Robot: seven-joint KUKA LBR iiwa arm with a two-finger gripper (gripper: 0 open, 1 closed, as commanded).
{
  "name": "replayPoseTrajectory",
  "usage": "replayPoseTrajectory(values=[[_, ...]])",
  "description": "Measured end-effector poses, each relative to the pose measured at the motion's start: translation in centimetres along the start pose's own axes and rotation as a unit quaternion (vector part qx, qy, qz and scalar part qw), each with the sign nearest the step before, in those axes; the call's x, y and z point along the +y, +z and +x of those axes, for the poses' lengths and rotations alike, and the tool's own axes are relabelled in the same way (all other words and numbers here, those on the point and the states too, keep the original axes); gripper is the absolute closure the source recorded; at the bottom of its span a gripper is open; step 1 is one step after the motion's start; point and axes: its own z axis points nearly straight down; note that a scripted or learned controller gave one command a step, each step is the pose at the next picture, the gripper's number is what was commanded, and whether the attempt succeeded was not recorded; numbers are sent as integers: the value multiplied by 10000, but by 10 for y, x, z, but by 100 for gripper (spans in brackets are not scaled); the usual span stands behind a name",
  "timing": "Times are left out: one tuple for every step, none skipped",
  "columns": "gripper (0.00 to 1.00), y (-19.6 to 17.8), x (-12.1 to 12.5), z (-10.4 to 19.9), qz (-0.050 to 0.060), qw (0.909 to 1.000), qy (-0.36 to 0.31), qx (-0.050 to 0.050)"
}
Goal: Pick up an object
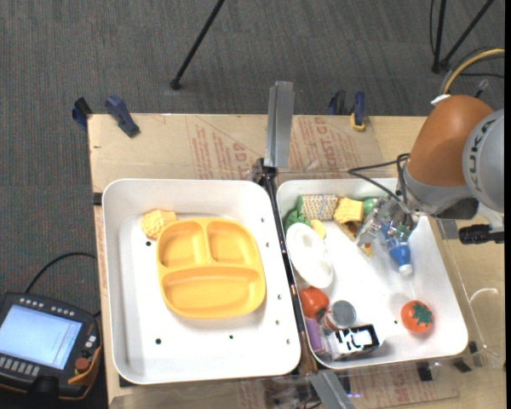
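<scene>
My gripper (381, 228) hangs low over the back middle of the right bin (443, 279), under the orange wrist band. Just to its right, a small blue bottle (400, 256) lies on the bin floor. A yellow piece (349, 210) and a corn cob (319, 204) lie just to its left. The gripper sits among these items, and I cannot make out anything held in it.
The right bin also holds a white plate (311, 256), a red tomato (314, 300), a can (343, 313), a black-and-white box (355, 339), an orange tomato (417, 316) and green pieces (294, 220). The left bin (119, 296) holds a yellow divided tray (211, 267) and a yellow toy (157, 222).
</scene>
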Motion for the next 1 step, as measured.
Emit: replayPoseTrajectory(values=[[100,2,19,9,8,9788,2047,7]])
